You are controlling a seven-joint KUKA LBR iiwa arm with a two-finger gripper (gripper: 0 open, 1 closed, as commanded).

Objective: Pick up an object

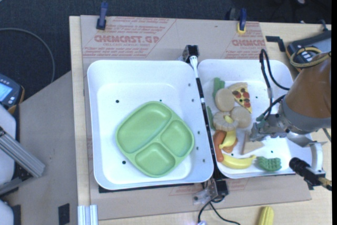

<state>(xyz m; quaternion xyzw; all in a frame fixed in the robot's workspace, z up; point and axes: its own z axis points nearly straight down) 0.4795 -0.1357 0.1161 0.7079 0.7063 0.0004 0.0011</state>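
1. Overhead, from the fixed camera, I see the two shallow white bins side by side on the cardboard-covered bench: the left white bin and the right white bin.
2. My grey arm with the orange band reaches in from the right and sits over the right bin, its two-finger gripper low among the toy food.
3. I cannot tell whether the pincer is released, clenched or grasping anything; the wrist hides that part.
4. Candidates for picking lie in the right bin's left half: a toy pizza slice with red dots, a round beige cookie-like piece, a pale lumpy piece, an orange carrot, a yellow plastic banana and a green leafy piece.
5. A pale wedge lies just beside the gripper, touching the banana.
6. In the left bin rests a light green three-compartment plastic tray, well apart from the gripper.
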